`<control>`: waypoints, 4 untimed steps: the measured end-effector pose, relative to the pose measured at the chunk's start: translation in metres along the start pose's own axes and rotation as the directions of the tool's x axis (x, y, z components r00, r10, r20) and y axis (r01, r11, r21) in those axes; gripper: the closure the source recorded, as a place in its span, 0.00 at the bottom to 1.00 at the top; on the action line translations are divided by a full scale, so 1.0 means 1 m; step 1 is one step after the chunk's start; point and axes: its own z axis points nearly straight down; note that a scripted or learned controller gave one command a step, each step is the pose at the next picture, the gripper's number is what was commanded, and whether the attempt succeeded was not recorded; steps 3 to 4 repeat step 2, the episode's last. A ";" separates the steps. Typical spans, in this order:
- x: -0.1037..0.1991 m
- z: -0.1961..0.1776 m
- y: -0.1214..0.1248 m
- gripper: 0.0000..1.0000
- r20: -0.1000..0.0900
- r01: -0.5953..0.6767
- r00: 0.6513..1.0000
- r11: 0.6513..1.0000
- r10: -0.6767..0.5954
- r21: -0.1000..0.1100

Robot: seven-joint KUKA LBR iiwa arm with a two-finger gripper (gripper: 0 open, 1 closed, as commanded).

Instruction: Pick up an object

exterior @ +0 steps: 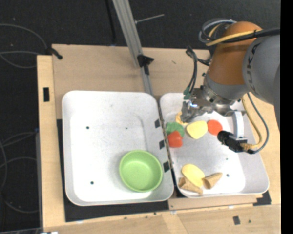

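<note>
The left bin (88,130) offers open floor across its far half and left side; a green bowl (140,170) blocks its near right corner. In the right bin (256,177), the arm (232,57) hangs over the far edge, and a red-and-green toy (174,133), a yellow piece (196,129) and a red ball (214,126) crowd the far left. A yellow item (192,172) and tan pieces (212,180) sit by the near edge; the middle floor lies bare
</note>
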 end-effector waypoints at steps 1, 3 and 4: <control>0.054 -0.001 -0.007 1.00 0.000 0.001 1.000 1.000 -0.001 0.001; 0.105 0.005 -0.024 1.00 0.002 -0.001 1.000 1.000 0.001 0.002; 0.105 0.005 -0.024 1.00 0.002 -0.001 1.000 1.000 0.001 0.002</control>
